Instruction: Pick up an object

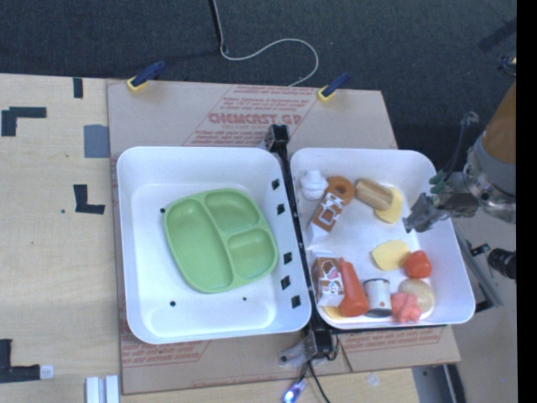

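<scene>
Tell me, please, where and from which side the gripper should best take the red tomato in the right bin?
Probably from straight above, closing across the round body of the red tomato. A yellow piece touches its left side and a pale round item sits just below, so the upper and right sides look freer. The gripper hangs nearby.

Over on the left, a green divided plate (221,239) lies flat in the left white bin (138,225), tilted a touch askew. Both bins sit on a brown cardboard sheet (243,120) with red lettering, pinned at the far edge by two blue-and-yellow clamps (146,75). A white cable (268,50) loops across the dark floor beyond.
</scene>
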Tool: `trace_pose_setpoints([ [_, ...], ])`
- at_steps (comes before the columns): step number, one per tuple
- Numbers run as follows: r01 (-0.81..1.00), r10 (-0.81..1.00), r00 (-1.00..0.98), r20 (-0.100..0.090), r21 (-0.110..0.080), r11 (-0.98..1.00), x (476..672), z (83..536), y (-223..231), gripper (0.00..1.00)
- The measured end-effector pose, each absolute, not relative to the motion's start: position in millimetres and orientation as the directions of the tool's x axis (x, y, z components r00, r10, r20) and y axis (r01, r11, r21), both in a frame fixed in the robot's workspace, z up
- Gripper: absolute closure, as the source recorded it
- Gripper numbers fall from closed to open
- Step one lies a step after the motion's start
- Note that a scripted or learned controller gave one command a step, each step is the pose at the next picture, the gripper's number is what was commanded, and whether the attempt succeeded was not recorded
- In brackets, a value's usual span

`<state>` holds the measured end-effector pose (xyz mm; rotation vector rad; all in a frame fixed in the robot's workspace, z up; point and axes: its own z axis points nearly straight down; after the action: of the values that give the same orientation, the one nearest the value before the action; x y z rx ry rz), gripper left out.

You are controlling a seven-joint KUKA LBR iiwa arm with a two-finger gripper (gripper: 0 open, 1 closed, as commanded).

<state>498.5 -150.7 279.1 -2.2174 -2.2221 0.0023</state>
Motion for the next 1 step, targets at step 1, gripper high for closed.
trace_pose_setpoints([
  [1, 1.0, 1.0, -0.009, 0.001, 0.004, 0.009, 493.8, 338.5, -79.8, 1.0],
])
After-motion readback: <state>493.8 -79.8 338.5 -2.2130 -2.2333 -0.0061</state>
